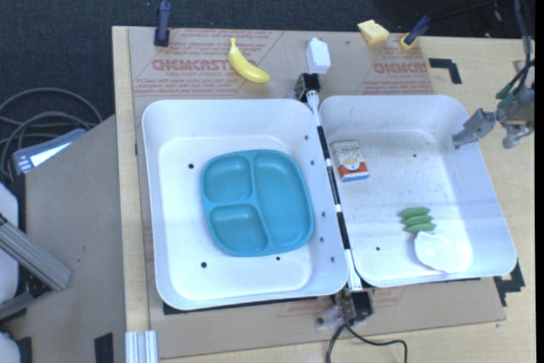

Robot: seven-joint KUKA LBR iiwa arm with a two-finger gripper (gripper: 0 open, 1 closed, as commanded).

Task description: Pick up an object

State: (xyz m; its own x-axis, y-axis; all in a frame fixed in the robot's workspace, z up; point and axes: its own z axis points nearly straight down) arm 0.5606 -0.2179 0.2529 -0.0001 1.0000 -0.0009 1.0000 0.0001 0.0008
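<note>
Nearest, in the right bin (476, 183), lie a white disc (442, 252) and green pods (416, 219) just beside it; farther back stands a small carton (349, 161). My pincer (480, 127) hovers over that bin's far right rim, carrying nothing; wide or narrow, I cannot tell. I judge this the approach step: next I must choose one, probably the pods, centre above it, and descend.

The tool (501, 127) is grey metal with angular parts, and thin dark cables loop above it.
</note>
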